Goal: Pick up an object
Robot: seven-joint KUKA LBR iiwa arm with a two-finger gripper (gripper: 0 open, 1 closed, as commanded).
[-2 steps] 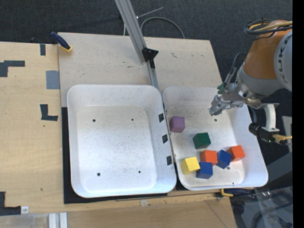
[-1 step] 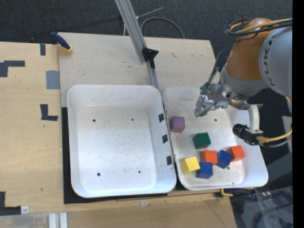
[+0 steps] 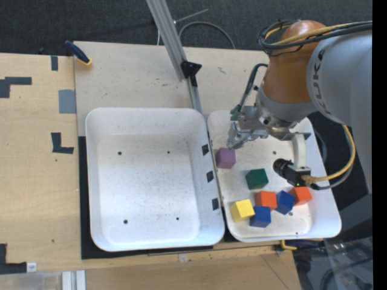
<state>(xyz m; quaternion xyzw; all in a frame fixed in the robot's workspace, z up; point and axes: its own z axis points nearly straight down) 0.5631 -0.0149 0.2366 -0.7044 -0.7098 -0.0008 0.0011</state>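
Robot arm point(image 3: 314, 71), partly lettered "KU", hangs over the purple block point(image 3: 225, 157) at right; jaws' state cannot be told.

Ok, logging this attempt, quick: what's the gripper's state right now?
Gripper: cannot be told; it hangs just above the purple block in the right bin.

The grey arm point(image 3: 344, 71) comes in from the right and bends down, its orange band point(image 3: 290, 59) sitting up and to the right of the gripper point(image 3: 234, 140). Below the band the wrist point(image 3: 266, 116) narrows to a metal flange just up and right of the fingers. The gripper points down and to the left. A black cylindrical fitting point(image 3: 289, 171) sticks out on the wrist's lower right, and cables point(image 3: 341, 162) loop beyond it.
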